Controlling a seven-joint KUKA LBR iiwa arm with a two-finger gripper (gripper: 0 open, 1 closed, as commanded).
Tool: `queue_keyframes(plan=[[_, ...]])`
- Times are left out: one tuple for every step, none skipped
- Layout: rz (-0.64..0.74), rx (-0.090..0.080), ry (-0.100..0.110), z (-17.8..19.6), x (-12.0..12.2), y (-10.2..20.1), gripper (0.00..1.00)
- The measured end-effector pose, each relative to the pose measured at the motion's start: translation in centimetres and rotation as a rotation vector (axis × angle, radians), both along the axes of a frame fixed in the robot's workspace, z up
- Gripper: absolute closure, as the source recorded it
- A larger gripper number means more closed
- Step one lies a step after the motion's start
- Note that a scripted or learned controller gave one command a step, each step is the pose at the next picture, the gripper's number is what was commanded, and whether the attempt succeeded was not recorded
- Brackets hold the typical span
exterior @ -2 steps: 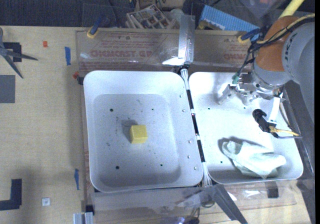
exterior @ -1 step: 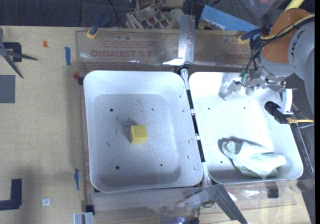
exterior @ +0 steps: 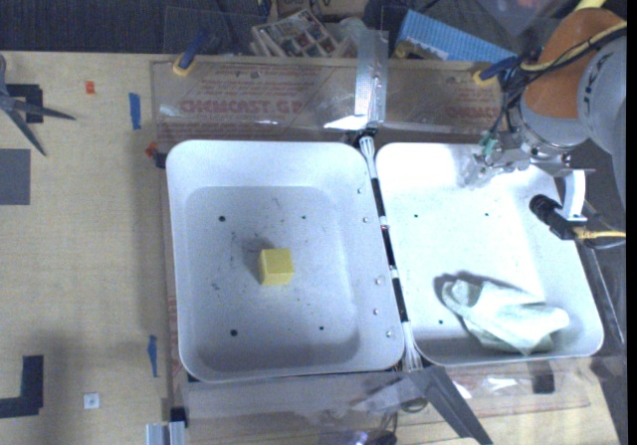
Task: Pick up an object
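Observation:
A small yellow block (exterior: 277, 266) lies near the middle of the left bin (exterior: 199, 174). A crumpled white cloth (exterior: 510, 316) rests in the near right corner of the right bin (exterior: 428, 184). My gripper (exterior: 482, 162) hangs over the far part of the right bin, close to its back wall. It is well away from both the cloth and the block, and nothing shows in it. The grey arm with its orange band (exterior: 569, 53) comes in from the upper right.
A clear plastic wall (exterior: 269, 100) stands behind both bins. The ridge where the two bins meet (exterior: 383, 234) runs down the middle. A black cable fitting (exterior: 553, 212) hangs by the right bin's right edge. Clutter and boxes sit beyond the bench.

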State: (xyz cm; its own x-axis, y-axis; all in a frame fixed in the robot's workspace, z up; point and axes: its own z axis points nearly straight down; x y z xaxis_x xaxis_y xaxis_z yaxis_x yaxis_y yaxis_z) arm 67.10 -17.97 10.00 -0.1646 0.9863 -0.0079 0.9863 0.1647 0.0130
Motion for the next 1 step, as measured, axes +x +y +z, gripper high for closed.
queue_keyframes(plan=[[0.007, 0.002, 0.008, -0.35, -0.27, -1.51, 1.00]])
